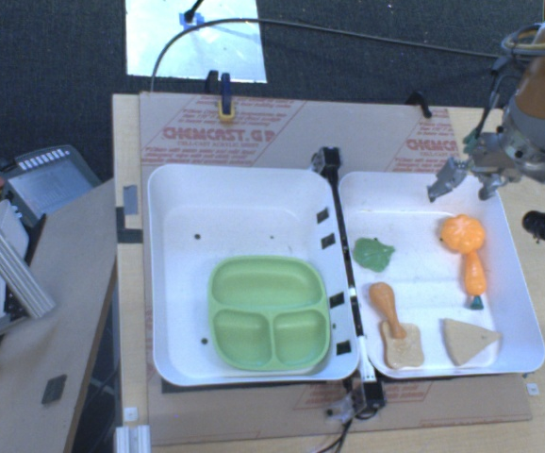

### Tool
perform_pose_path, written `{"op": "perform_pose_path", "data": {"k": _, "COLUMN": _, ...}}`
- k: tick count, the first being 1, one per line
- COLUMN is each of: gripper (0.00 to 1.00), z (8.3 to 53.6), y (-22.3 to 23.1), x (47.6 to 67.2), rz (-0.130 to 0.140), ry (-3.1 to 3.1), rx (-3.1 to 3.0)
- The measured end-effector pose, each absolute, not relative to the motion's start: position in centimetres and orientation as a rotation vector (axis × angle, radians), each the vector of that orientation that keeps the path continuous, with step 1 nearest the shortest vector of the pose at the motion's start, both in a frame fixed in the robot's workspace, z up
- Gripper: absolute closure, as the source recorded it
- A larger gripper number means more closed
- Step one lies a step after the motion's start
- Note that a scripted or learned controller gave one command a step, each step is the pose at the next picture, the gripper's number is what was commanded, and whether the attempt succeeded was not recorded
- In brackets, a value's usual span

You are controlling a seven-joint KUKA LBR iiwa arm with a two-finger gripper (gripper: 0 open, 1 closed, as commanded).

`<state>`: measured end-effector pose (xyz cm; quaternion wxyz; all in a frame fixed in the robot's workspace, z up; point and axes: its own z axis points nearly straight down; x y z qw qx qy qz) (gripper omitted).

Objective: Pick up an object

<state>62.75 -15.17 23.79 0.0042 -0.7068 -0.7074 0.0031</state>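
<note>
From the camera above, we see a pale wooden desk (74, 281) standing on dark carpet (46, 64), with a clear sheet printed with red lettering (254, 125) laid under the two bins. A shiny silver panel (197, 26) lies on the carpet beyond the desk's far edge, and a dark cable (367, 34) runs across it toward the arm. A yellow and black clamp (223, 97) grips the sheet's far edge. At the desk's left side we see a grey device (51, 182) and an aluminium rail (8, 262).

The left bin (173, 196) holds a green divided plate (270, 313) near its front edge. The right bin (414, 225) holds a green leafy toy (373, 253) near its left wall, an orange toy fruit (463, 233) by its right wall with a toy carrot (475, 276) just in front of it, a toy drumstick (386, 308) touching a slice of toy bread (404, 350) at the front edge, and a tan wedge (468, 340) in the front right corner.

The tool (467, 179) hangs over the right bin's far right corner, its two fingers spread apart with nothing between them, near the orange toy fruit but apart from it.
</note>
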Motion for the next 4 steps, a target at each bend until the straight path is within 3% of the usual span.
{"op": "perform_pose_path", "data": {"k": 1, "gripper": 0.0, "z": 24.5, "y": -15.1, "x": 63.0, "rz": -0.001, "ry": -2.226, "rx": -2.219}}
{"op": "perform_pose_path", "data": {"k": 3, "gripper": 0.0, "z": 13.5, "y": -15.2, "x": 61.2, "rz": 0.003, "ry": -2.221, "rx": -2.218}}
{"op": "perform_pose_path", "data": {"k": 4, "gripper": 0.0, "z": 8.4, "y": -15.1, "x": 61.3, "rz": 0.001, "ry": -2.221, "rx": -2.218}}
